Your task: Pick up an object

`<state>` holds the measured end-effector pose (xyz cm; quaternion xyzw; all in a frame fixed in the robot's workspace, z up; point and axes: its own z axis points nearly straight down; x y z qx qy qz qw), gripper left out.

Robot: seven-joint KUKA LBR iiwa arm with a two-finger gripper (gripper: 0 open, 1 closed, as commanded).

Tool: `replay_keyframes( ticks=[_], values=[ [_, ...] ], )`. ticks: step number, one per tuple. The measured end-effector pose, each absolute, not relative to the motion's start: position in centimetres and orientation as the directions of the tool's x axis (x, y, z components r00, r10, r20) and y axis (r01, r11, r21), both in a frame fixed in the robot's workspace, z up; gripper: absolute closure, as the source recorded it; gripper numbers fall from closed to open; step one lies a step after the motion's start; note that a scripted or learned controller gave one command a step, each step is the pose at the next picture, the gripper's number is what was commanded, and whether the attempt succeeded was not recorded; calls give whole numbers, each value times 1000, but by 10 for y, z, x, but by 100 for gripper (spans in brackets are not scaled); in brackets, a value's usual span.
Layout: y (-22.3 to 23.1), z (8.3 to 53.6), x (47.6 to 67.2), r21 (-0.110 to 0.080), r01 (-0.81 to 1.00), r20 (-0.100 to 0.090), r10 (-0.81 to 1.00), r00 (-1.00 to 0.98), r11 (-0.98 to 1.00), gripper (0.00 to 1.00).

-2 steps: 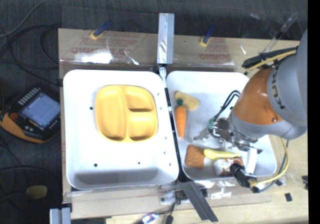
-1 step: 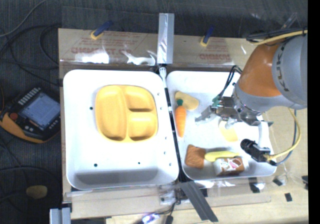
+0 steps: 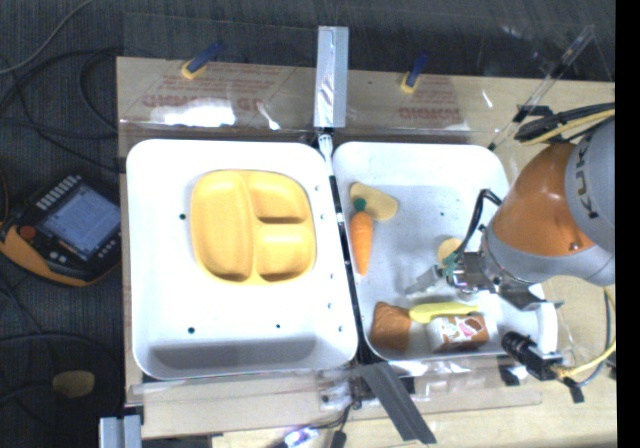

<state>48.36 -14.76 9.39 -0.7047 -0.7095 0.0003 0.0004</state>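
I am low over the right bin, reaching in from its right side, my gripper near the bin's middle and a little toward the front. How far my fingers stand apart I cannot tell; the metal tips blur together against the white floor, and I see nothing between them. So I judge I hold nothing yet, and the step in hand is the approach, before any grasp.

The things to choose from lie close. Just in front of me is a yellow banana, lying crosswise, and touching it on the front side is a small jar on its side. To the left of those sits a brown piece, against the front wall. Further left, along the divider, an orange carrot lies lengthwise with a pale slice beside its green top. A small yellow thing peeps out just behind my wrist. The left bin holds a yellow tray, well apart from me.

The banana is nearest. The next move, as I judge it, calls for a short shift toward the front, fingers set across the banana's narrow width, then straight down and closing. The jar pressed against it may foul one finger.
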Motion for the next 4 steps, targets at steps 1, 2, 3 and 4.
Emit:
replay_keyframes(
  ticks=[1, 2, 3, 4],
  values=[
    [-106, 129, 483, -4, 984, 0, 984, 176, -176, 0],
    [-132, 123, 537, -5, 996, 0, 996, 91, -91, 0],
    [-159, 149, 584, -2, 999, -1, 1000, -32, 32, 0],
    [-183, 91, 551, 2, 1000, -3, 1000, -13, 13, 0]
  ],
)
